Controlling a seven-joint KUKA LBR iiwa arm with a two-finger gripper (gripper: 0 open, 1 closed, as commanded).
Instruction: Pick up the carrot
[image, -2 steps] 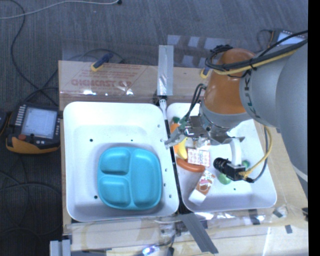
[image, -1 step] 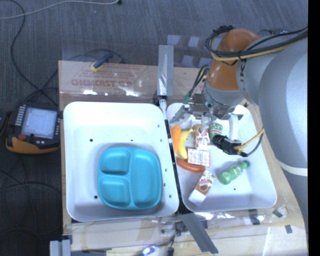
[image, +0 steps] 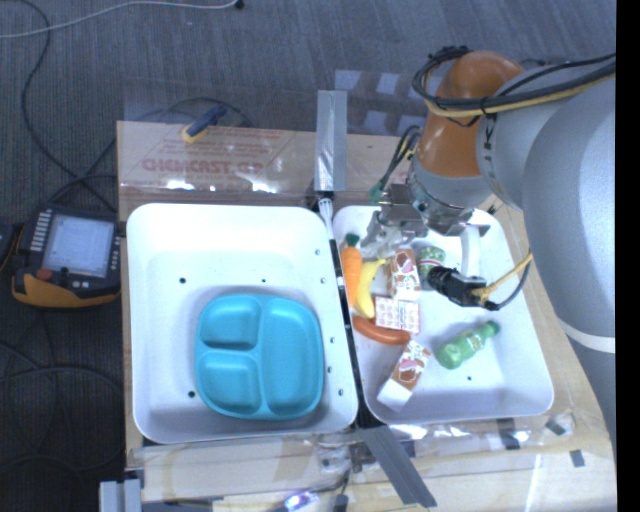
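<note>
The carrot (image: 352, 270) is a short orange piece lying lengthwise along the left wall of the right bin (image: 520, 385), near its far end. A yellow banana (image: 366, 287) touches its right side. My gripper (image: 384, 233) hangs over the far left part of that bin, just right of and above the carrot's far tip. The grey wrist and orange band rise behind it. The view does not show anything held by the gripper.
The right bin also holds a red sausage (image: 380, 332), small cartons (image: 400, 314), a green bottle (image: 466, 344) and a sauce packet (image: 406, 370). A blue divided plate (image: 262, 355) lies in the left bin (image: 160, 250). A teach pendant (image: 64, 255) sits off the bench's left.
</note>
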